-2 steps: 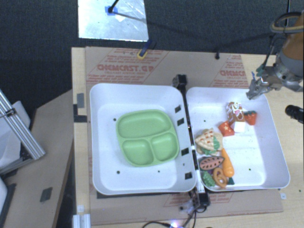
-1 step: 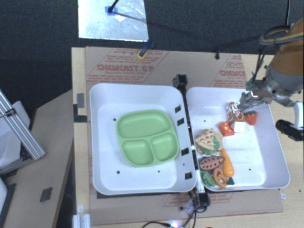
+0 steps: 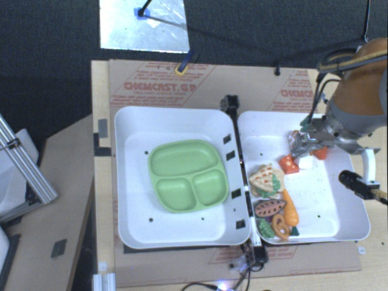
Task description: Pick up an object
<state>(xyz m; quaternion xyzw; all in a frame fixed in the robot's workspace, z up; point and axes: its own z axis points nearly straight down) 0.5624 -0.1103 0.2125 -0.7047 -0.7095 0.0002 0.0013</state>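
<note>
Looks like the approach step. The gripper (image 3: 298, 143) hangs low over the far part of the right bin (image 3: 330, 208), just beside a red toy piece (image 3: 289, 164). Can't tell if it's open or closed from this angle, and nothing's visibly held. Next it'd need to drop squarely onto that piece, clear of the pizza slice (image 3: 267, 178).

The arm (image 3: 364, 83) is running off the right edge. The gripper (image 3: 299, 143) is covering part of an orange piece (image 3: 321, 154) and a white block (image 3: 307, 162). A pretzel (image 3: 280, 225) is hiding most of a green leaf (image 3: 265, 228). A metal frame (image 3: 24, 162) is running off the left edge.
</note>
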